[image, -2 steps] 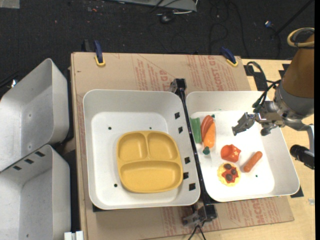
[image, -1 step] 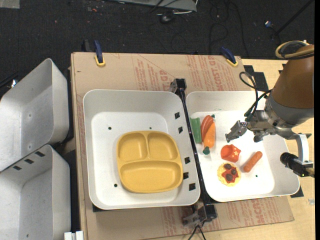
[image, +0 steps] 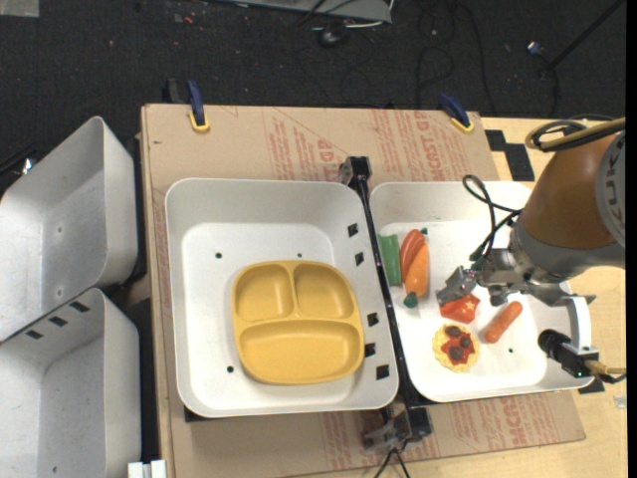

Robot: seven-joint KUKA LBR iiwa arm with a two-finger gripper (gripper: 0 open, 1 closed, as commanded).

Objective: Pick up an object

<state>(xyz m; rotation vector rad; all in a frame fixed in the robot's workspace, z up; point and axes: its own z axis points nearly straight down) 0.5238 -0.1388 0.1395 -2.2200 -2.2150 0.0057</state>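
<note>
The right bin (image: 438, 212) holds several toy foods: a green piece (image: 390, 257), an orange carrot (image: 416, 267), a red piece (image: 459, 310), a sausage (image: 501, 321) and a small round pizza (image: 456, 347). My gripper (image: 461, 289) hangs low over the middle of this bin. It is directly above the red piece, at its far edge, with the carrot to its left and the sausage to its right. Nothing is visibly lifted from the bin floor.
In the left bin (image: 199, 217) lies a yellow divided plate (image: 297, 322). A black divider (image: 373, 267) runs between the two bins. The grey arm with its orange band (image: 567, 207) covers the right bin's right side. Two more white bins (image: 60, 227) stand at the far left.
</note>
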